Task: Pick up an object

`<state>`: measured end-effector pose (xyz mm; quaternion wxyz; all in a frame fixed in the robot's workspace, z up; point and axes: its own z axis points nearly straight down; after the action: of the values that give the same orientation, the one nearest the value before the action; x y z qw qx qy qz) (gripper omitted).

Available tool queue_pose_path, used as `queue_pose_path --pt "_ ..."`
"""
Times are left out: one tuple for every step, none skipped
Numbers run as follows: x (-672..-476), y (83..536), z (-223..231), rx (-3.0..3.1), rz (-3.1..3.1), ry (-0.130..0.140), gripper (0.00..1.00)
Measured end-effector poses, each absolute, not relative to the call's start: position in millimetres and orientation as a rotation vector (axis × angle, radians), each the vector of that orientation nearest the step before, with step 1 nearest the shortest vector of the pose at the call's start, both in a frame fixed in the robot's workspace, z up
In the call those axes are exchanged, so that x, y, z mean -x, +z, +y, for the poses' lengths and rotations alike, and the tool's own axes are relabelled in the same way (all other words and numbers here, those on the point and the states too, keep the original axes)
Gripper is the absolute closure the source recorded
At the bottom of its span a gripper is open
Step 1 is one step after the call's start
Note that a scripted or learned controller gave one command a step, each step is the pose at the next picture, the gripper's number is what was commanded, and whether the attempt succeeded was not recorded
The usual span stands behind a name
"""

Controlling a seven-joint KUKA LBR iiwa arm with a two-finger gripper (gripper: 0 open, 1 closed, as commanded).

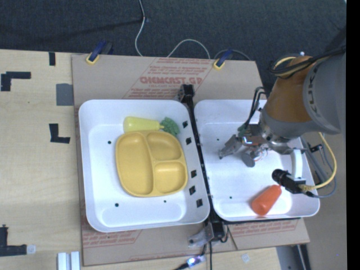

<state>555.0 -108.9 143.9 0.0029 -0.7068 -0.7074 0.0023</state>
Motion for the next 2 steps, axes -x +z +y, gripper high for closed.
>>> queue_pose_path --pt "-553.0 89 -108 2.216 -2.218 0.008 0.0" --pt "-554.3 102 -107 2.216 -2.222 0.004 1.0"
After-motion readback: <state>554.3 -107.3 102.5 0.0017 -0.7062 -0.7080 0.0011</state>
